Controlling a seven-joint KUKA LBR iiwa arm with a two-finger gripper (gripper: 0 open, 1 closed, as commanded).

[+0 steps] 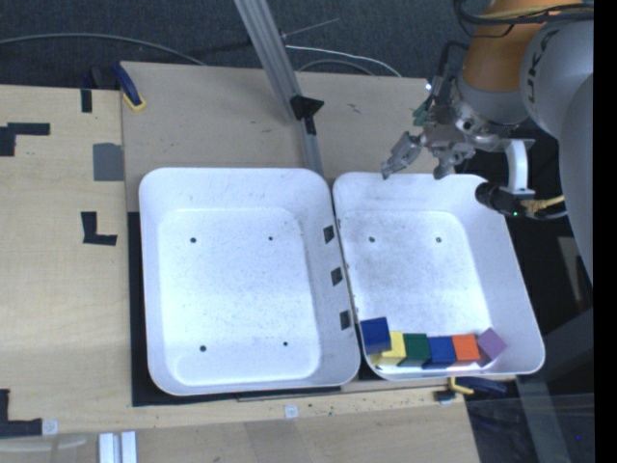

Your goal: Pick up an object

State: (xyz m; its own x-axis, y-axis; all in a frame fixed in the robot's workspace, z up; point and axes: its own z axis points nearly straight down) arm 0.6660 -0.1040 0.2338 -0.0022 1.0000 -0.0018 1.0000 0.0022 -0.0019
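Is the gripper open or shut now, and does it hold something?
Open. The gripper hangs above the far rim of the right bin, its two fingers spread apart with nothing between them. The blocks lie at the near edge.

Pale wooden table (58, 287) with black tape marks (94, 228), dark grey carpet floor (116, 13), loose cables (337, 64) behind.

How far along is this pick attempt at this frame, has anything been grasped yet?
Nothing looks done yet. The gripper hangs open above the far rim of the right bin with nothing between its fingers. The blocks lie in a row along that bin's near edge: blue block, yellow, green, another blue, orange, purple. Reaching, grasping and lifting one all remain.
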